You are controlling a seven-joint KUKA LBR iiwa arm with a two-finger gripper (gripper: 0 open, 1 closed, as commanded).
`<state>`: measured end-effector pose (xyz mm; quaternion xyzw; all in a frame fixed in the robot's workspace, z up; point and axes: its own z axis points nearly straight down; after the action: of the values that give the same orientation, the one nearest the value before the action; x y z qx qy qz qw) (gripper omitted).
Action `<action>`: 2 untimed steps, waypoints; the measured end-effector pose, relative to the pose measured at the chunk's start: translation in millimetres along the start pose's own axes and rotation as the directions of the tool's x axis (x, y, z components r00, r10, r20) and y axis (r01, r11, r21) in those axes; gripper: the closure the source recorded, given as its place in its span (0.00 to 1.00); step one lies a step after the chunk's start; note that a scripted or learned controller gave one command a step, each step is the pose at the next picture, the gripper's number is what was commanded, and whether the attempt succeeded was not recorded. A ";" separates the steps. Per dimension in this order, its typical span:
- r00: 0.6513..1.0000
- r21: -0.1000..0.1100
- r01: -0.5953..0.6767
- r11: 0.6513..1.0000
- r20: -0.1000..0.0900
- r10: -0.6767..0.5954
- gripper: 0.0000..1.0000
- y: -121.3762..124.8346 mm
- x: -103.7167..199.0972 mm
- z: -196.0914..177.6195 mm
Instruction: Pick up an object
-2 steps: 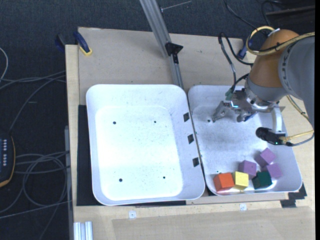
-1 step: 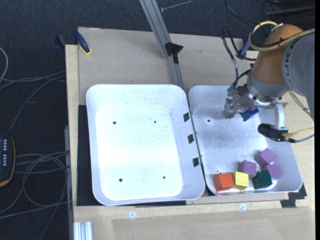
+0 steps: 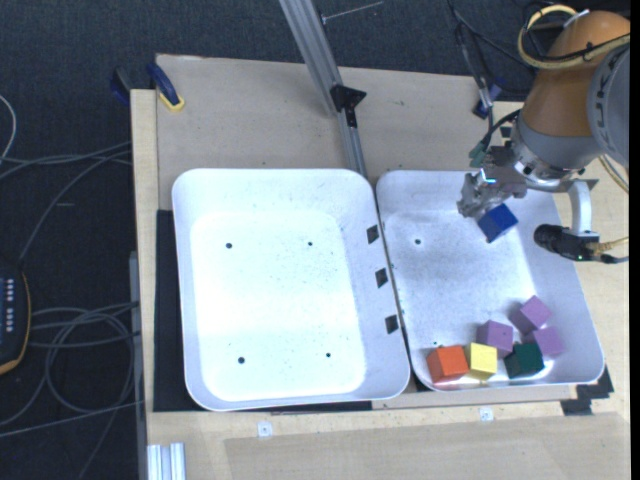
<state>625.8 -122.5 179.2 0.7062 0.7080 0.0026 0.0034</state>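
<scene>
Blue block (image 3: 497, 221) between fingers (image 3: 470, 204); coloured blocks (image 3: 484, 358) clustered well apart.

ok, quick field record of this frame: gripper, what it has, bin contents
gripper: over far end of right bin
blue block: right at gripper tips, tilted; grasp unclear
right bin near corner: orange block, yellow block, green block, three purple blocks
left bin: white, speckled
</scene>
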 end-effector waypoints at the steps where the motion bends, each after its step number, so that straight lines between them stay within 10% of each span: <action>1: 1.000 0.000 -0.001 1.000 0.000 0.001 1.00 -5.4 1.3 -61.5; 2: 1.000 0.009 -0.001 1.000 -0.001 0.001 1.00 -5.1 1.5 -52.2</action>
<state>620.3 -120.9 231.4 0.7066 0.7077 -0.0004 0.0000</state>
